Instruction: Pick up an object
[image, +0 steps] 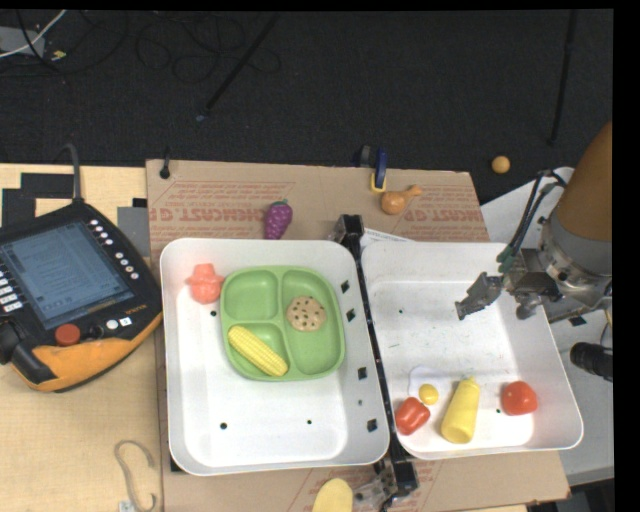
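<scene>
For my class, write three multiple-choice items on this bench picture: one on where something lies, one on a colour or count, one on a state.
1. Where is the cookie?
A. In the green plate
B. In the right bin
C. On the cardboard

2. How many items lie in the green plate?
A. One
B. Two
C. Four

3. How does the yellow bottle rest?
A. Held by the gripper
B. Lying in the right bin
C. Upright on the plate

Answers: 1 A, it sits in an upper compartment; 2 B, the cookie and the corn cob; 3 B, it lies near the front wall, apart from the gripper.
</scene>
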